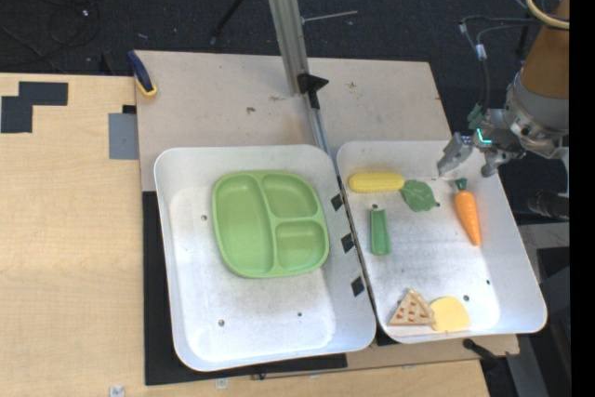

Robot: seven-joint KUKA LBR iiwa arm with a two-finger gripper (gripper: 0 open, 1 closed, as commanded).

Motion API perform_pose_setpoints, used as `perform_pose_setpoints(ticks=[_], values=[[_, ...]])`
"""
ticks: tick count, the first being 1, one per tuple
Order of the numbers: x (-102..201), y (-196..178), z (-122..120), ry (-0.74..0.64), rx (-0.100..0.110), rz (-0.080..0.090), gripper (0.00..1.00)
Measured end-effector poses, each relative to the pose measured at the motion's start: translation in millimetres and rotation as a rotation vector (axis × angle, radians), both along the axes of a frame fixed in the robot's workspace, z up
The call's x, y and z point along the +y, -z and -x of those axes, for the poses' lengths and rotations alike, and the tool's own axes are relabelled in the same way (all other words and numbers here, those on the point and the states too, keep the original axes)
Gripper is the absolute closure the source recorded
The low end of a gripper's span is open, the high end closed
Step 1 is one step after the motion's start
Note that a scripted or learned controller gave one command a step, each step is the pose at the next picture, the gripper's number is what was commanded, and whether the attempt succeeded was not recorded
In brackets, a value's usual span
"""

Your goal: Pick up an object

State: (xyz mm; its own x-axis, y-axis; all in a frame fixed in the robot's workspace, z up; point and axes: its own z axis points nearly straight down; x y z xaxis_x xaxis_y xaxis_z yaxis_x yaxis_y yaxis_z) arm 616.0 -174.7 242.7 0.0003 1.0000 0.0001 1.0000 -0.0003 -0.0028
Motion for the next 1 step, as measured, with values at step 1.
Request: perform_pose_setpoints(ticks=[1], values=[[0.0, -1.0, -0.6, 0.000, -0.002, 0.000, 0.00]])
